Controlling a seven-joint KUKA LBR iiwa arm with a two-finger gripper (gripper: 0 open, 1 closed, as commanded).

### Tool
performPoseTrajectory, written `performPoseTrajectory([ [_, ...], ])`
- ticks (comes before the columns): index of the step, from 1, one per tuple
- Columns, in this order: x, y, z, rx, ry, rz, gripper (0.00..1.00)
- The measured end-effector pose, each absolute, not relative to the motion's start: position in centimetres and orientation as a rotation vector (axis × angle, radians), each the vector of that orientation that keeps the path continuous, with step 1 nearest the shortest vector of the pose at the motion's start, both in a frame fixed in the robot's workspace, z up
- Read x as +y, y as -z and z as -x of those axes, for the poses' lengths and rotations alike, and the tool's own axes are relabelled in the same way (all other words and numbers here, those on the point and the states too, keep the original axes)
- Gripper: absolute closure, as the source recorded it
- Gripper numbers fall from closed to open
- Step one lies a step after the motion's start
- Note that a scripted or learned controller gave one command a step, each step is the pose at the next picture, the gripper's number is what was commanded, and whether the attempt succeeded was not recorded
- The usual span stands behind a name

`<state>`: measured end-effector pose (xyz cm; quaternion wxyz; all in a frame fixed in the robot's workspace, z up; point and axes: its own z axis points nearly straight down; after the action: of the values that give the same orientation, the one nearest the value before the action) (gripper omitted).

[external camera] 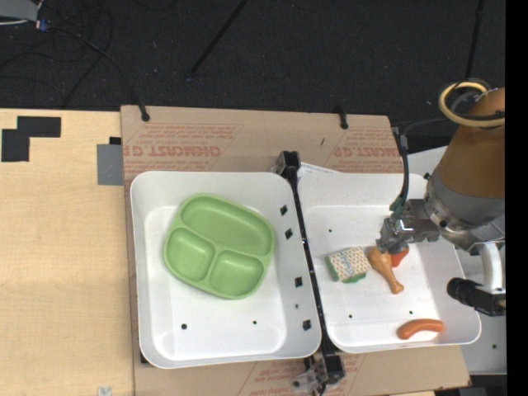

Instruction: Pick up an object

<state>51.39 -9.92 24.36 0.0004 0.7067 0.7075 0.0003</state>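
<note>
Gripper (396, 239) low in right bin (363, 192), over tan drumstick toy (384, 268); jaw state cannot tell; patterned sponge (347, 265) beside; green tray (219, 245) in left bin (153, 221)

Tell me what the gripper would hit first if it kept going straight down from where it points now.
Probably the small red object right under the gripper, beside the orange drumstick-shaped toy in the right bin. Depth is hard to judge from this slanted view, so it may meet the drumstick's thick end instead.

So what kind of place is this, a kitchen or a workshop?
Most likely a robot test lab: a robot arm reaches over two white bins on a bench, holding toy food and a green plate, with loose cables behind.
</note>
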Motion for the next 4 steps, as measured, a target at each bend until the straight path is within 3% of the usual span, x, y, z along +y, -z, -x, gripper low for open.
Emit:
performPoseTrajectory([
  [2,-1.3,-22.4,-57.6,2.227,0.002,-2.219,1.00],
  [4,8.7,-21.9,-61.7,2.228,0.002,-2.218,1.00],
])
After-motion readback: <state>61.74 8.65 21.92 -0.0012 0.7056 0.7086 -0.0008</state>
